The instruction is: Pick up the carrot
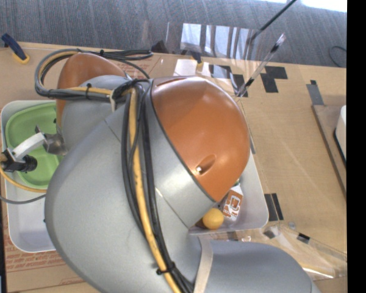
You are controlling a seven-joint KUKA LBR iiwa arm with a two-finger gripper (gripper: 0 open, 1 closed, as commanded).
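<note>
My grey arm with its orange band reaches across from the right and covers most of both bins. Its gripper is down in the left white bin, right over a large green object that lies at the far end of that bin. The gripper's metal tip is partly hidden by the wrist and cables. Whatever lies under the arm in either bin is hidden.
A yellow ball and a small orange-and-white carton lie at the near right corner of the right bin. A blue-and-yellow tool rests on the bench at the far left. Bare bench stretches to the right.
</note>
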